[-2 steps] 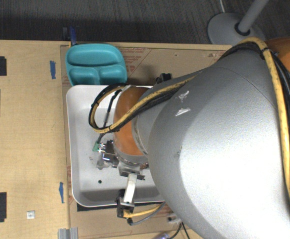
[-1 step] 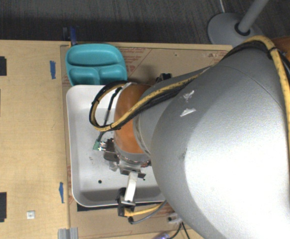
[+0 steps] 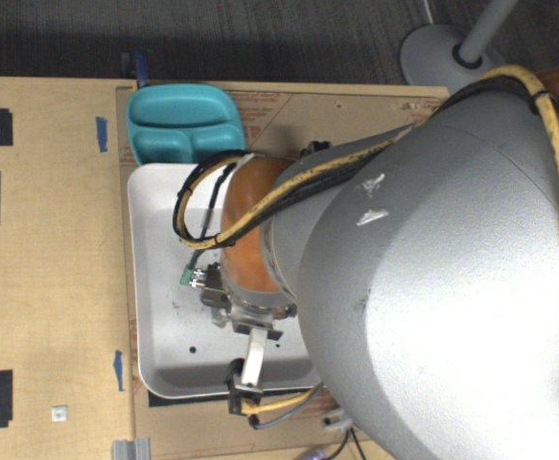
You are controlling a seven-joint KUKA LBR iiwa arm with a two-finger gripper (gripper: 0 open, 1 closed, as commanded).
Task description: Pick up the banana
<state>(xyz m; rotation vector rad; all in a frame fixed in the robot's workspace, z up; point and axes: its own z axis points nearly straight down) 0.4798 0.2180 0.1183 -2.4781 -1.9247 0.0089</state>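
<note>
My grey arm with its orange band [image 3: 245, 228] reaches in from the right and covers most of the view. Its wrist hangs low over the left white bin [image 3: 154, 286]. The gripper [image 3: 223, 303] sits under the wrist, near the middle of that bin, seen from above as a cluster of metal parts. The arm hides the right part of this bin and everything to its right.
A teal moulded tray [image 3: 183, 125] lies at the far edge of the left bin. Brown cardboard with blue tape marks [image 3: 102, 134] covers the bench to the left. A grey lamp base [image 3: 442, 56] stands at the back right.
</note>
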